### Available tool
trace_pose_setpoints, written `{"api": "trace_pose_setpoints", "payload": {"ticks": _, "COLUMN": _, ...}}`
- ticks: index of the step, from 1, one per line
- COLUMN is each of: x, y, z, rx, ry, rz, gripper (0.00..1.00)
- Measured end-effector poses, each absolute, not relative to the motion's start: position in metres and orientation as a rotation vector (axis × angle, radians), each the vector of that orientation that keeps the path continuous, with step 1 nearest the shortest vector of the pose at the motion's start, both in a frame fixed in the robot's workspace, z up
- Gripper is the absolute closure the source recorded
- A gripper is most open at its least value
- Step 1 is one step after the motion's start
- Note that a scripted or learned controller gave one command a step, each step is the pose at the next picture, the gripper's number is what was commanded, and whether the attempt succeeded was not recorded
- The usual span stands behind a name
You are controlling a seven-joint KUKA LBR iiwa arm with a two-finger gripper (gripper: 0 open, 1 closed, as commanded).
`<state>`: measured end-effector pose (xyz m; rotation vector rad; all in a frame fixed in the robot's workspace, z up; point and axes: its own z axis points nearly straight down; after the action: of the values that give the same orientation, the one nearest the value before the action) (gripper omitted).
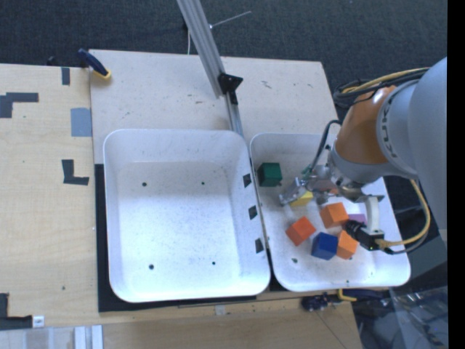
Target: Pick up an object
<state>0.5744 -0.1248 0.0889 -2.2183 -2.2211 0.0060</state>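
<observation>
Yellow block [302,199] sits in the right bin [378,271], approx. mid-bin, w/ the claw [297,193] right over it. Metal claw tips are at the block's upper left; can't tell whether they are released or clenched, or whether the block is actually between them, since the wrist hides that spot.

Other items in the right bin: green cube [270,173] near the upper left corner, apart from the claw; orange cube [300,230] below the yellow block, close to it; second orange cube [334,214] to the right of the yellow block; blue cube [325,246] lower down, touching or just beside a third orange block [347,245] on its right. A small purple piece [357,218] shows just beside the second orange cube, partly hidden.

Arm [407,122] comes in from the right, grey w/ the orange band [357,133] above the wrist, leaning over the right bin's upper right part. Black and yellow cables run along the arm's lower edge.

Left bin [116,151] lies beside the right bin, rims touching; a few dark specks on its floor. Both bins rest on the tabletop [145,93], pale wood colour. A metal rail [203,35] slants from the top edge down to the gap between bins, w/ a black clamp [229,83] on it. Blue-yellow tool [94,64] lies near the tabletop's upper left corner. Grey and dark tape marks on the far left board.
</observation>
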Motion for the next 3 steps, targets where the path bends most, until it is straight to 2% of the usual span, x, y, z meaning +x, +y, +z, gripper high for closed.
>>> {"api": "trace_pose_setpoints", "payload": {"ticks": 1, "x": 0.575, "y": -0.124, "z": 0.101, "rx": -2.216, "ry": -2.222, "rz": 0.003, "gripper": 1.0}}
{"api": "trace_pose_setpoints", "payload": {"ticks": 2, "x": 0.577, "y": -0.13, "z": 0.161, "rx": -2.223, "ry": -2.225, "rz": -0.003, "gripper": 1.0}}
{"api": "trace_pose_setpoints", "payload": {"ticks": 3, "x": 0.578, "y": -0.132, "z": 0.203, "rx": -2.221, "ry": -2.224, "rz": -0.002, "gripper": 1.0}}
